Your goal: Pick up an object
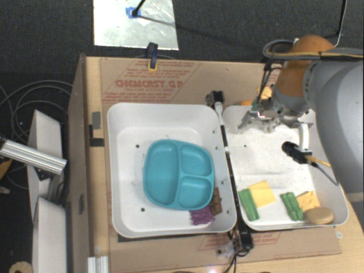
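My gripper (260, 121) hangs over the far end of the right bin (256, 152), close to its back wall, with nothing seen between its fingers. At the near end of that bin lie a yellow block (263, 193), a green stick (248, 203), a second green stick (292, 205), an orange-yellow wedge (310, 199) and a tan round piece (319, 215). All of them sit well in front of the gripper. A small orange thing (245, 102) peeks out at the bin's back rim, just left of the gripper.
The left bin (125, 152) holds a teal divided plate (179, 174), with a purple piece (200, 215) and a brown piece (216, 202) at its near right corner. The grey arm (335, 95) covers the right bin's far right side.
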`<state>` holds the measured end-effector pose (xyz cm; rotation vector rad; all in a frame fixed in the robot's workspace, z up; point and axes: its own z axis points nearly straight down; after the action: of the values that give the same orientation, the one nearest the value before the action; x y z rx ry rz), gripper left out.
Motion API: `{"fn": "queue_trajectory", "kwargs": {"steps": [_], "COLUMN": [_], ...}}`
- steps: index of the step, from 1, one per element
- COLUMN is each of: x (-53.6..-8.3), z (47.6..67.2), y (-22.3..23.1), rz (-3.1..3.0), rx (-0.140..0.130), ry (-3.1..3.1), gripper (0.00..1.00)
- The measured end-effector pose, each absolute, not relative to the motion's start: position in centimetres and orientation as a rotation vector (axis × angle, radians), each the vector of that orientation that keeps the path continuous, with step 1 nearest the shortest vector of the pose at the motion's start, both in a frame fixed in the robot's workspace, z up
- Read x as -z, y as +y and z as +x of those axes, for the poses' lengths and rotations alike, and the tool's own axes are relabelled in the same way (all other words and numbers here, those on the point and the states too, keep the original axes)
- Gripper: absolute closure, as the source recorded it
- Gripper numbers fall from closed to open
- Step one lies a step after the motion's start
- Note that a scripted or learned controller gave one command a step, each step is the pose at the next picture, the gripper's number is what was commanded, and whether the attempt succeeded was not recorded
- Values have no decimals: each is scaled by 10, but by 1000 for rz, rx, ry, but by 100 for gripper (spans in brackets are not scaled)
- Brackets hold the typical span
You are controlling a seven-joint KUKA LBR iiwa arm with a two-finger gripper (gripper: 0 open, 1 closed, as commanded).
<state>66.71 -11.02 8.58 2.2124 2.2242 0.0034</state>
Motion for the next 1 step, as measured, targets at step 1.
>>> {"fn": "queue_trajectory", "kwargs": {"steps": [1], "x": [-85], "z": [659], "y": [-115], "rz": [2219], "rx": [-1], "ry": [2221], "gripper": [0]}}
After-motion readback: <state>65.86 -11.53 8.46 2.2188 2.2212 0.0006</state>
